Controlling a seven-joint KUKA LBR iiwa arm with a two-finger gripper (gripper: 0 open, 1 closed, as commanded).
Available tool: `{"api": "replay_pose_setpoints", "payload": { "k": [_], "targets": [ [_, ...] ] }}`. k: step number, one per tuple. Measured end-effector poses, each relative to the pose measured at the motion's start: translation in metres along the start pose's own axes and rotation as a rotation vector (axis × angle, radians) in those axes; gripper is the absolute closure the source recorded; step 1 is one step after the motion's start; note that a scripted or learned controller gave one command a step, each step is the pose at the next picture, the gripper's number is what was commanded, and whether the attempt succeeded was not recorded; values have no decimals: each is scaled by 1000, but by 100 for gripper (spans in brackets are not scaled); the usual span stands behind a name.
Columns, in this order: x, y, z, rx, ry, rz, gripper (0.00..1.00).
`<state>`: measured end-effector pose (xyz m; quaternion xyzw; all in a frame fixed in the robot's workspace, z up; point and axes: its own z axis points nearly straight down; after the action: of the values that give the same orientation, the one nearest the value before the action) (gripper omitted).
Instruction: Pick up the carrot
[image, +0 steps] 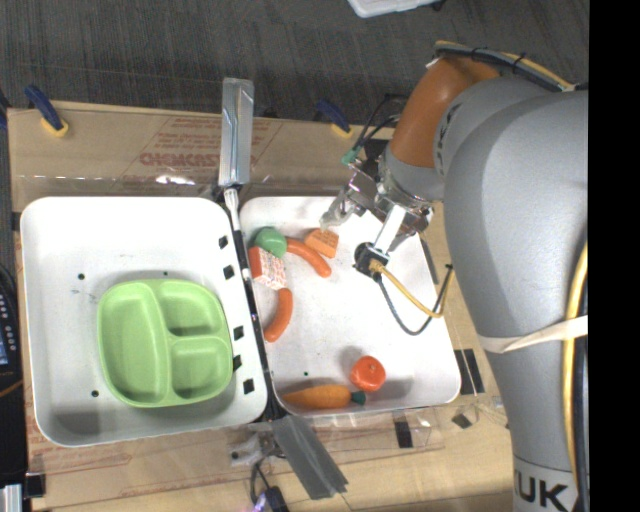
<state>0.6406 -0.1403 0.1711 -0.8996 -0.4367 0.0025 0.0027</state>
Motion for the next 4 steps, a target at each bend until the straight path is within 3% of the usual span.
{"api": "replay_pose_setpoints", "payload": {
  "k": [1,2,3,4],
  "targets": [
    [10,9,10,-2,0,-350,0],
    [-20,-36,81,-2,0,-210,0],
    [-27,34,-3,-8,2,-256,0],
    [1,20,-31,-5,1,15,0]
  ]
}}
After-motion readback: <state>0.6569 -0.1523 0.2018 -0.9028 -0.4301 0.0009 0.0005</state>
